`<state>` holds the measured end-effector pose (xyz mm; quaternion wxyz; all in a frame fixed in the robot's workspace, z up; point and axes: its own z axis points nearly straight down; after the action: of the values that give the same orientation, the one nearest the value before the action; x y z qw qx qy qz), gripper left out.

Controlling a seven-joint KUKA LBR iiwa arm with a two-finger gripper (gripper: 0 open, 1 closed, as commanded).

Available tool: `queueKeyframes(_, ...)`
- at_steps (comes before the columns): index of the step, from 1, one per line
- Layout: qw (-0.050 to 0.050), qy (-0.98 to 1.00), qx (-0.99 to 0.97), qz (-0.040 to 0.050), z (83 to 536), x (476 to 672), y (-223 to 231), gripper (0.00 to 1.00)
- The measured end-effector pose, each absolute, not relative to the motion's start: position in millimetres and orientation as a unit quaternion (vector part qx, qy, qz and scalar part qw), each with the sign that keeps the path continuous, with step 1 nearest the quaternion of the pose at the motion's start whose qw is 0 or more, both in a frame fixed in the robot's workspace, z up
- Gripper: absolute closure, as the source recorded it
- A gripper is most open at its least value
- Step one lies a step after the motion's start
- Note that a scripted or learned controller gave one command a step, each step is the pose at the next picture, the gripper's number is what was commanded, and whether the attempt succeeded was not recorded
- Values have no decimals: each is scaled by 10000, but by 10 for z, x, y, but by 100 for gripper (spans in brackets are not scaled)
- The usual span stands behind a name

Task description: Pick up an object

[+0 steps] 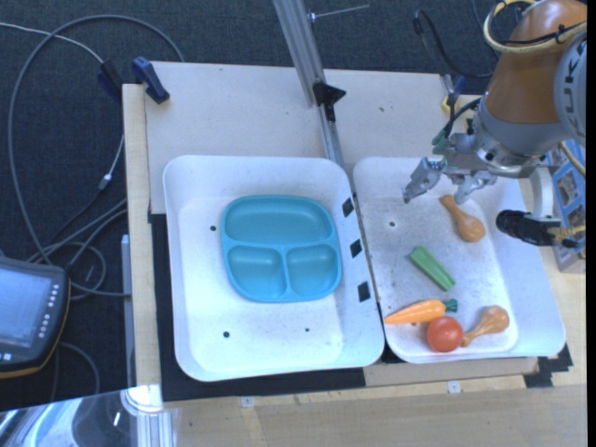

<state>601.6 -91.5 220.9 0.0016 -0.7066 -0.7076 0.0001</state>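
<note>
At the upper right of the frame the grey arm's two-finger hand [445,185] hangs over the right white plastic bin [521,338], fingers spread apart and gripping nothing. Just below-right lies a tan plastic drumstick [463,219]. Further down are a green block [432,267], an orange carrot [417,312], a red tomato [444,333] and a second tan drumstick [489,322]. The left white bin [186,250] carries a blue three-section plate [279,247]. No legible writing.

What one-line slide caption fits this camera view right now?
Open gripper hovers over the right bin above a tan drumstick; a blue plate fills the left bin.
</note>
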Motion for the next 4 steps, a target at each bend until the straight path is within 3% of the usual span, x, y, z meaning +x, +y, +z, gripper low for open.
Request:
queueKeyframes(1, 13, -7074, -7068, 0, 2209, 6016, -916, 0)
queueKeyframes(2, 36, -7068, -7074, 24, 1605, 5951, -961, 0)
queueKeyframes(4, 28, -7071, -7071, 17, 909, 5941, -964, 0)
